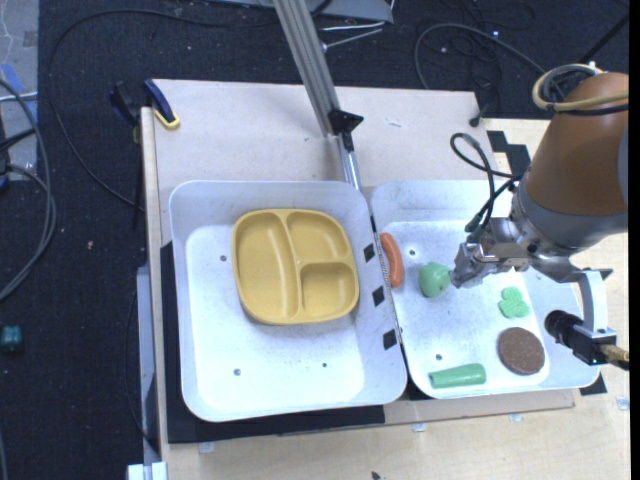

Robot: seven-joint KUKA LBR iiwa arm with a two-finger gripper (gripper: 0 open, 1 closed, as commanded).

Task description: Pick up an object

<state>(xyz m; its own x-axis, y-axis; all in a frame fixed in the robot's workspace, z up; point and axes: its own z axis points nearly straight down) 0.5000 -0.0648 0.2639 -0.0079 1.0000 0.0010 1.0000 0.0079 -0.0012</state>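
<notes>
A pale wooden bench carried two shallow white bins side by side, their inner edges touching. The left bin and the right bin sat toward the bench's near edge. A blue and yellow clamp gripped its far left corner.

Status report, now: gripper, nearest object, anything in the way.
Gripper low in right white bin, beside round green toy. Nothing seen held. Orange sausage-shaped toy just beyond the green one, at bin's left wall.
</notes>
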